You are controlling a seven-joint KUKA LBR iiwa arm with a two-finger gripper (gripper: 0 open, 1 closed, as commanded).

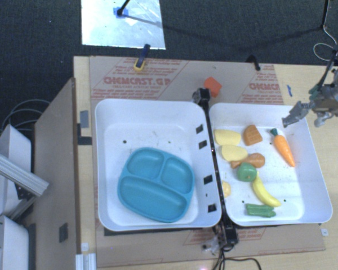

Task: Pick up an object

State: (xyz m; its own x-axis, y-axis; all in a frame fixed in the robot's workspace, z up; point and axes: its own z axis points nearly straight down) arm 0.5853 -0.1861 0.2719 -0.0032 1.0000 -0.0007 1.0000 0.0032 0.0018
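- The arm is cut off at the frame's right edge; just its wrist end and the claw (pixel 302 115) show, hanging over the far right rim of the right bin (pixel 315 210).
- Whether the claw is spread or pressed together cannot be told: one grey finger points toward the bin and the rest blurs into the wrist. Nothing shows between its fingers, and it touches no food.
- The carrot (pixel 283 148) lies just below and left of the claw, apart from it.
- Left of the carrot in the same bin: one brown bread piece (pixel 252 134), two pale yellow pieces (pixel 229 144), one small orange-brown piece, one green ball (pixel 247 172), one banana (pixel 265 192), one green pod (pixel 260 210).
- A small yellow bit (pixel 226 189) at the bin's left wall is too small to name.
- Two bins stand on the worktop; the left bin (pixel 110 125) holds one blue tray (pixel 156 184).
- One orange block (pixel 213 85) sits on the worktop behind the bins.
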